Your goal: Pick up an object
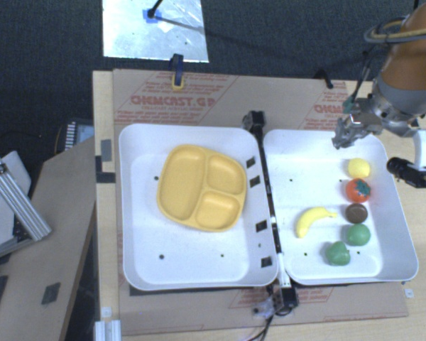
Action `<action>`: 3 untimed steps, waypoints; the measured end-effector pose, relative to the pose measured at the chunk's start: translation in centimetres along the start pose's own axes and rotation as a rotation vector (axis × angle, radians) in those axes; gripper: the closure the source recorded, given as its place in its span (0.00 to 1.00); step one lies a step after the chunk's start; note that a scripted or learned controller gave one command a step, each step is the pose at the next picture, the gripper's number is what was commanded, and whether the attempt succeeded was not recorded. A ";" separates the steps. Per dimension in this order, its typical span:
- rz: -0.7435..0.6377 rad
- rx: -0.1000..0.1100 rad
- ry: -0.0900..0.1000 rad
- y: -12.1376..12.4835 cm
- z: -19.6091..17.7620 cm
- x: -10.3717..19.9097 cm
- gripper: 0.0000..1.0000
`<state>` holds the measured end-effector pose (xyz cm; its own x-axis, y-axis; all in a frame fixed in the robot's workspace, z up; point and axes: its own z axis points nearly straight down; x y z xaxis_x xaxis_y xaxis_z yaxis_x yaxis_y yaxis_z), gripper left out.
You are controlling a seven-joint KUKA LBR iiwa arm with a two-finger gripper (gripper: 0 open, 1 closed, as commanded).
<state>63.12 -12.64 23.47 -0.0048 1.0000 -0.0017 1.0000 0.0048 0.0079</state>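
The right bin [305,155] holds a yellow banana [313,220], a yellow lemon-like ball [358,168], an orange-red fruit [357,190], a brown round piece [356,212] and two green pieces [358,234] [336,253]. My gripper [346,135] hangs over the bin's far right corner, just up and left of the yellow ball, with nothing seen between its fingers.
The left bin [138,190] carries a yellow divided plate [201,187]. A black hinge strip [265,197] runs between the bins. A black clamp part [410,172] juts in at the right edge. Cardboard [199,98] lies beneath both bins.
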 end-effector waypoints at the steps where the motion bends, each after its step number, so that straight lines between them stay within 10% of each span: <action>1: -0.004 0.005 0.003 0.4 1.0 5.0 1.00; 3: -0.006 0.005 0.003 0.4 0.7 16.4 1.00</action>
<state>63.45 3.77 22.73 -0.0104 0.9999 0.0017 0.9999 0.0104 0.0025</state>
